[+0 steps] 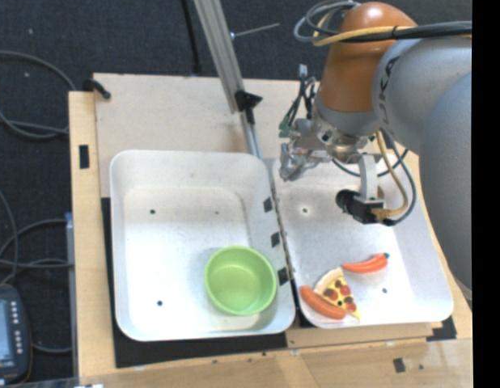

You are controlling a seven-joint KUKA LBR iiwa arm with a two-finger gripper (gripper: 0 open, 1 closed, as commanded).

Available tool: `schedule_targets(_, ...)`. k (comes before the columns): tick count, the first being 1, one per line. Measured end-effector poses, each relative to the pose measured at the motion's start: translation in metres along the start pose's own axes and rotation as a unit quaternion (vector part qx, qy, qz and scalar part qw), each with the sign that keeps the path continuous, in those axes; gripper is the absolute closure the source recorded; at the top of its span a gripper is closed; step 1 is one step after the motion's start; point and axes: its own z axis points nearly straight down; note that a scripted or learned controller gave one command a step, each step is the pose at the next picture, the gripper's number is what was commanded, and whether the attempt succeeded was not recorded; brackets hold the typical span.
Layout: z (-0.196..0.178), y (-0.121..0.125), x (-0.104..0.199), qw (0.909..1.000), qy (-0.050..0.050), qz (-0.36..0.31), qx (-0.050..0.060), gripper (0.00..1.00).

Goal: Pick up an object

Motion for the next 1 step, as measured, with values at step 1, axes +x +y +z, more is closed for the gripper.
schedule_targets(1, -0.0076, 0.0103, 0.0538, 1.0, 0.0, 0.0, 0.0, 1.0)
